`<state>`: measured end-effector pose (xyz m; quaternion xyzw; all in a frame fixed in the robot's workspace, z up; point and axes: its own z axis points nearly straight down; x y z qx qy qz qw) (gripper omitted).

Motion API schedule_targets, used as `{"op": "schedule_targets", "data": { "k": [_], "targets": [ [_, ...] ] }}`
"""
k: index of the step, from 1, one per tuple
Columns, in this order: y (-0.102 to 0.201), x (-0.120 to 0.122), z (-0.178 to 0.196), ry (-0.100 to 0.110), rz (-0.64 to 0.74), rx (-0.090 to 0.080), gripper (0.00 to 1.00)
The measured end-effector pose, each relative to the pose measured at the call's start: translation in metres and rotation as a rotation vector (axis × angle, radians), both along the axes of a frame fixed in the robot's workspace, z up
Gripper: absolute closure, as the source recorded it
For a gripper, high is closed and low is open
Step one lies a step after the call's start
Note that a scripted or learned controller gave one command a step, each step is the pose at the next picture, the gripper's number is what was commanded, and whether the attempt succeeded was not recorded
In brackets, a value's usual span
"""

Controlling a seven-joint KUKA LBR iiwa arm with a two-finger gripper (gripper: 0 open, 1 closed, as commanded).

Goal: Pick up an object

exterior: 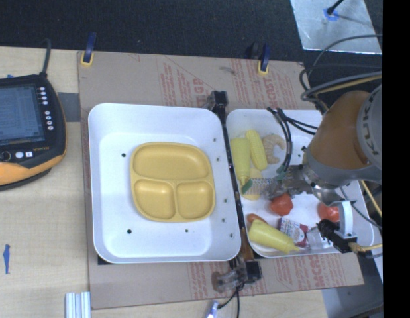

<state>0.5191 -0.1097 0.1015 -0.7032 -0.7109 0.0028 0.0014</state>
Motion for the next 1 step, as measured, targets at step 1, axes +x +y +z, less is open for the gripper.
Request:
{"op": "schedule_targets", "data": {
  "k": [1],
  "targets": [
    [0.0889, 0.0592, 0.0905, -0.003, -0.006, 0.003, 1.00]
  ]
}}
